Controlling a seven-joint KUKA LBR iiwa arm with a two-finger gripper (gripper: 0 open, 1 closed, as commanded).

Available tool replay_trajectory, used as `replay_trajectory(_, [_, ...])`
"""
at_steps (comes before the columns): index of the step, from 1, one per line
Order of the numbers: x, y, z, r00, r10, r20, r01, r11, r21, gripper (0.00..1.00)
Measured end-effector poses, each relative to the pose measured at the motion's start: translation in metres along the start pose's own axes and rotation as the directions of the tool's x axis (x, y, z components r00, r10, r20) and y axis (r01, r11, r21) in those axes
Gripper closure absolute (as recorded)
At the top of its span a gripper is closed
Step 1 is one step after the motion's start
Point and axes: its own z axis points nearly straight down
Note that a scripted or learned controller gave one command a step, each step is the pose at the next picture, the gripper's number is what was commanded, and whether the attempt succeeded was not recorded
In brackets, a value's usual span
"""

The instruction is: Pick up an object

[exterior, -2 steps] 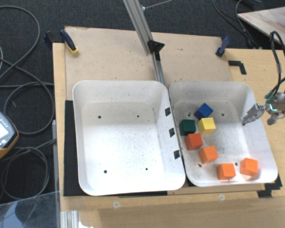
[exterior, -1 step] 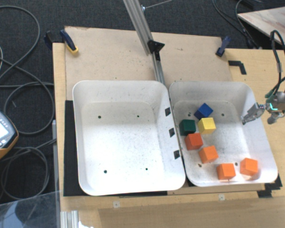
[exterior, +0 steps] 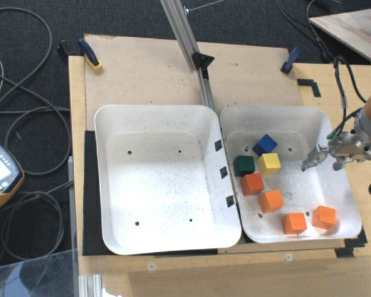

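The right bin (exterior: 278, 112) holds several cubes. A blue cube (exterior: 265, 145), a yellow cube (exterior: 269, 163) and a green cube (exterior: 245, 164) cluster near its middle left. Just below them lies a red-orange cube (exterior: 252, 183). Three orange cubes (exterior: 271, 200) (exterior: 294, 223) (exterior: 324, 217) lie toward the front. My gripper (exterior: 324, 161) hovers over the bin's right side, to the right of the yellow cube and apart from every cube. Its fingers are spread open with nothing between them.
The left bin (exterior: 105, 166) sits beside the right one, and black clips mark the shared wall (exterior: 222, 172). A metal pole (exterior: 184, 30) slants up from the back. Cables run across the floor at left.
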Motion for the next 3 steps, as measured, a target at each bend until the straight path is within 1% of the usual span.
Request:
replay_trajectory(1, [0.002, 0.01, 0.051, 1.0, -0.001, 0.0, 0.001, 1.0, -0.001, 0.0])
replay_trajectory(2, [0.003, 0.009, 0.083, 1.0, 0.0, 0.001, 0.0, 1.0, -0.001, 0.0])
replay_trajectory(3, [0.002, 0.011, 0.07, 1.0, 0.0, 0.002, 0.0, 1.0, -0.008, 1.0])
